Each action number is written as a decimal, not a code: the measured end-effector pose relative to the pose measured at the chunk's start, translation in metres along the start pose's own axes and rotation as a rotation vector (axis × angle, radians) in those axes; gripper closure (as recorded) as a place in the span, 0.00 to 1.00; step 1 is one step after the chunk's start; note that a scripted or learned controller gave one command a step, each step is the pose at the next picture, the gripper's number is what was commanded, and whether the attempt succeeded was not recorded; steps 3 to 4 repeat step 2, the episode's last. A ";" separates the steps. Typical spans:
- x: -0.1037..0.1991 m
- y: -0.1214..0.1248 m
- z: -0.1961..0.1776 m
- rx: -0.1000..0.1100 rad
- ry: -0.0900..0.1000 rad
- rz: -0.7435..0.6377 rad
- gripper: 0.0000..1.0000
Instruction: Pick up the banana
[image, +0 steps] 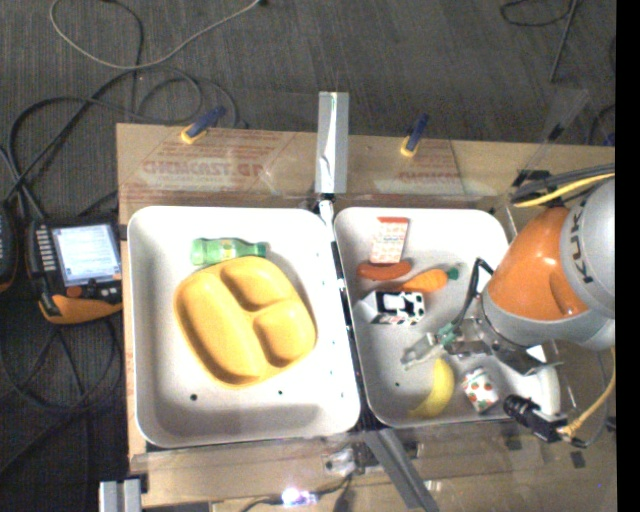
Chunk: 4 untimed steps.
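The banana (434, 389) is short and yellow and lies at the front of the right bin (490, 228), close to the front wall. My gripper (422, 351) hangs just above and slightly left of the banana's upper end, reaching in from the right under the grey and orange arm (540, 285). Nothing shows between gripper and banana, and the banana rests on the bin floor.
In the right bin are an orange-white carton (392, 239), a red sausage (384, 269), a carrot (431, 280), a black-and-white block (399, 305) and a red-spotted cube (479, 390) right of the banana. The left bin (150, 330) holds a yellow divided plate (247, 318) and a green bottle (228, 249).
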<state>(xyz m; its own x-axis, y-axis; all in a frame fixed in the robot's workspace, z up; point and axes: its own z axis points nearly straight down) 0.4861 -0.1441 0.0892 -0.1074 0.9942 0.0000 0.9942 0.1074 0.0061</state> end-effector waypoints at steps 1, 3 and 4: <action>-0.001 0.002 -0.010 -0.004 -0.003 0.001 1.00; -0.001 0.001 -0.010 -0.004 -0.002 0.001 0.00; -0.001 0.001 -0.010 -0.004 -0.002 0.001 0.00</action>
